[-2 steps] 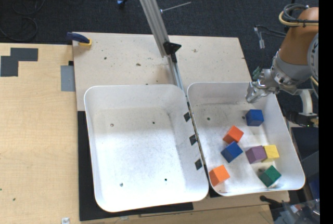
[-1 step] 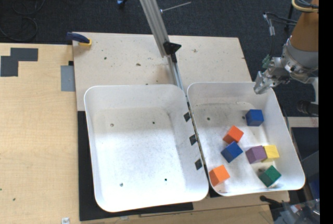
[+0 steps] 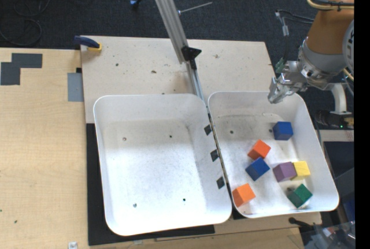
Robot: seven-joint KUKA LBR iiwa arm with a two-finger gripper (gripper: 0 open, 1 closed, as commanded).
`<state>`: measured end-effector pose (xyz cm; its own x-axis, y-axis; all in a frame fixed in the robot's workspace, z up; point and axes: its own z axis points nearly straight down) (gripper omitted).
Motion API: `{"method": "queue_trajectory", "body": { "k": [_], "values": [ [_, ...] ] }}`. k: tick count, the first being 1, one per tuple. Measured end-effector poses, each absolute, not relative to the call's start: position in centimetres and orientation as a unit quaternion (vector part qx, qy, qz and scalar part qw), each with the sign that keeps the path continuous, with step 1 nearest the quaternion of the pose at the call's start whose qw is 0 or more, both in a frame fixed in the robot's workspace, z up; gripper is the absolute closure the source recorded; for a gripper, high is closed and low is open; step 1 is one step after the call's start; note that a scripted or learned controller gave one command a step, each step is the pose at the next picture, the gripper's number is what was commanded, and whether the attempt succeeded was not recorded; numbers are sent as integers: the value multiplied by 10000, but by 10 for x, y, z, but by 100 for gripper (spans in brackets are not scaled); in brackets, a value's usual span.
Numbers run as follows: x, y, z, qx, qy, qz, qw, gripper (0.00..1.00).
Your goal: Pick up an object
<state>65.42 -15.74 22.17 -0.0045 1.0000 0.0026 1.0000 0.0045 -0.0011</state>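
The right bin [image 3: 234,110] holds several small blocks: a blue cube [image 3: 282,130], an orange cube [image 3: 259,149], a darker blue cube [image 3: 258,168], a purple cube [image 3: 284,171], a yellow cube [image 3: 301,169], a green cube [image 3: 300,194] and another orange cube [image 3: 243,193]. My gripper [image 3: 278,92] hangs over the bin's far right corner, above and behind the blue cube. Nothing shows between its fingers. At this angle their state is unclear.
The left bin [image 3: 115,126] lies beside the right one, with a divider edge and black clips between them. A slanted metal bar [image 3: 171,19] rises behind the bins. A blue and yellow clamp [image 3: 88,43] sits at the bench's back left.
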Motion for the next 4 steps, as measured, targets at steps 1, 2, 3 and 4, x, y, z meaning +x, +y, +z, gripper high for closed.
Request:
{"method": "queue_trajectory", "body": {
  "k": [1,2,3,4],
  "values": [
    [650,-97,229,-7054,-7088,0,22,100],
    [640,-43,227,-7058,-7084,4,25,100],
    [648,8,218,-7058,-7084,4,18,100],
    [649,55,231,-7058,-7084,-3,10,100]
  ]
}}
